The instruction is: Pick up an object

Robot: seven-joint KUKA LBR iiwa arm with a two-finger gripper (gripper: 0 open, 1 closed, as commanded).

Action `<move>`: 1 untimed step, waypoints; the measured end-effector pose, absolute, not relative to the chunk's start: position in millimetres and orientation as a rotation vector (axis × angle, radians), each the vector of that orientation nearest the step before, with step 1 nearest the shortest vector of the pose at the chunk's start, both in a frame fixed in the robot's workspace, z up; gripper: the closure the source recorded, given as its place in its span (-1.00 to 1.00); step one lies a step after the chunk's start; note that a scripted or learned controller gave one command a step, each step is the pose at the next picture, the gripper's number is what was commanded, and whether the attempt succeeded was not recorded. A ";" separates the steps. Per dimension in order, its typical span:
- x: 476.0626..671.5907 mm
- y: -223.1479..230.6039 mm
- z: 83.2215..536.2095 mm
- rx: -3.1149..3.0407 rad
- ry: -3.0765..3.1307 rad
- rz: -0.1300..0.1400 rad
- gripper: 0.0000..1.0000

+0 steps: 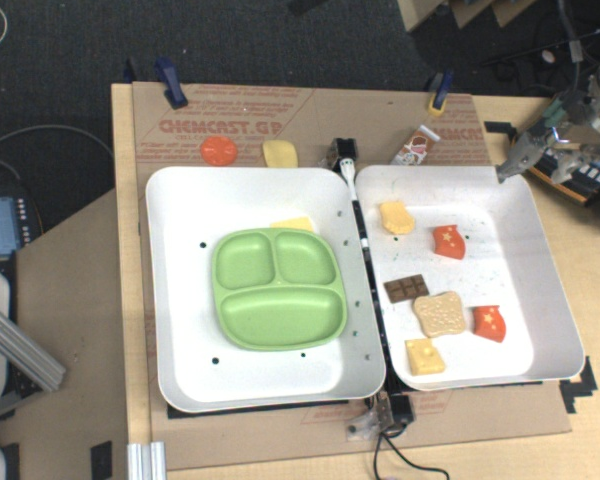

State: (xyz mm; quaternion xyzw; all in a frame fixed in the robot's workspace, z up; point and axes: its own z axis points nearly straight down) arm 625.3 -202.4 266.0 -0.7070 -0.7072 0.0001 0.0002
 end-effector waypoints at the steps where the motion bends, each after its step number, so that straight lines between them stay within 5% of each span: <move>1: 550.6 -160.4 125.1 -2.209 -2.207 0.013 -1.00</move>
